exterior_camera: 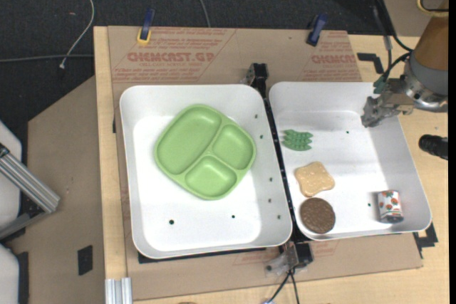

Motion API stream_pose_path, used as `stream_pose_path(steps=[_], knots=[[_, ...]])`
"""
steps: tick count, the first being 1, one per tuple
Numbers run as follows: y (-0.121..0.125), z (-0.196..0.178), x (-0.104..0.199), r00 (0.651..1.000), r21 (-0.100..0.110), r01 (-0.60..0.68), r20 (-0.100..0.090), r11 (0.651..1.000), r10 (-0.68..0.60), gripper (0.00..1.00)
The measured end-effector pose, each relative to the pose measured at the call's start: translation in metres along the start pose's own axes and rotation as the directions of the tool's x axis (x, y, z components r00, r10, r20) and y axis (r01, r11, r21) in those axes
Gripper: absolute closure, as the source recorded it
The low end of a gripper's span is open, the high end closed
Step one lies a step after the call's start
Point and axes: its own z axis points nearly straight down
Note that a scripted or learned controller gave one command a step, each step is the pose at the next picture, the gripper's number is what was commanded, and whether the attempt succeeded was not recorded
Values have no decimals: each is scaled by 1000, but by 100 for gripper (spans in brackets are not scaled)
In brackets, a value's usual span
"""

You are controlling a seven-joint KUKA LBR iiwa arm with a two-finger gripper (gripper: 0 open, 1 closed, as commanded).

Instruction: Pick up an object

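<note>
My gripper [372, 114] hangs over the far right corner of the right bin [342, 100], apart from every object. In that bin lie a green pea-pod piece [297, 140] near the left wall, a tan cracker-shaped piece [314, 179] below it, a round brown cookie [317, 215] at the front left corner, and a small red-and-white can [388, 206] at the front right. Nothing shows between the gripper's fingers.
The left bin [142, 224] holds a green three-compartment plate [205, 151]. Two blue clamps [147, 25] [317, 29] pin the cardboard base at the far edge. A black divider clamp [257, 73] sits between the bins. Cables run across the dark floor at the top left.
</note>
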Motion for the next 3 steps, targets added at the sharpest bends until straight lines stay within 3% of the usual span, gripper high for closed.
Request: stream_pose_path(steps=[2,3], knots=[[-4,-111,-2,1000,0,-1,1,1000,1,100],[-3,-93,55,1000,10,3,-4,1000,-3,100]])
